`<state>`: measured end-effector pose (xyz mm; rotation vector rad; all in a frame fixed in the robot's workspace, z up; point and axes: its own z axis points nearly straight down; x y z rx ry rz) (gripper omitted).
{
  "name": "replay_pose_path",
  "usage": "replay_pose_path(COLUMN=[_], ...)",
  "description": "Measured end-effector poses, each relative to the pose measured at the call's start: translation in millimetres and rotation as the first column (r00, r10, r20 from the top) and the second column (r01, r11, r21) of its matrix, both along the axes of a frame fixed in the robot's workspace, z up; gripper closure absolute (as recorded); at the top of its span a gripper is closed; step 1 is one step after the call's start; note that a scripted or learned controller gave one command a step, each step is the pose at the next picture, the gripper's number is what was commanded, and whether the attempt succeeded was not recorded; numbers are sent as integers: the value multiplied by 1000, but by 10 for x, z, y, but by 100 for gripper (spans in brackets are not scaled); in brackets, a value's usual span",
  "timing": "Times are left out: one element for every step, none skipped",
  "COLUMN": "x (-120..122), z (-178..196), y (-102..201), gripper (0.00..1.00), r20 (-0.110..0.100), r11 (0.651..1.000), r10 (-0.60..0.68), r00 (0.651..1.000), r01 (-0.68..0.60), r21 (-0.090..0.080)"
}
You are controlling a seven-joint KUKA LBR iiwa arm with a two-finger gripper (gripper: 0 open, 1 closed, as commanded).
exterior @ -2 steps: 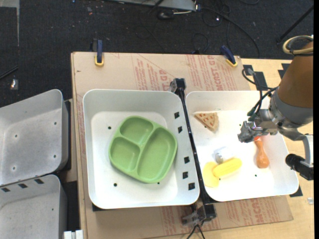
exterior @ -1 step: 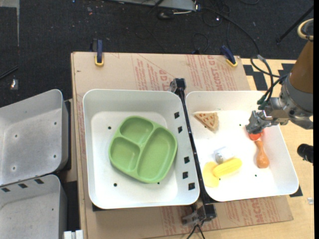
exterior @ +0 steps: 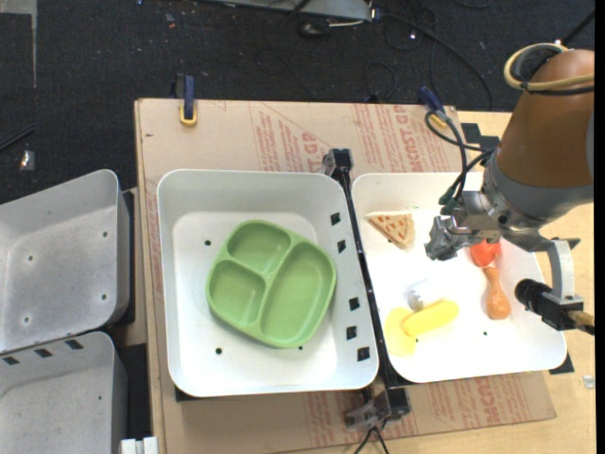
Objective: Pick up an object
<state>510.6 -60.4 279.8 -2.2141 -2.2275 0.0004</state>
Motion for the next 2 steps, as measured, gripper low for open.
replay_pose_path(x=[53, 132], z=[-73, -95], y=[611, 1195], gripper=[100, 100], r20=[-1, 1], r11=[1000, 1000], r10=[3, 3], r00=[1000, 1000], r01=[-3, -3], r21=[1, 1])
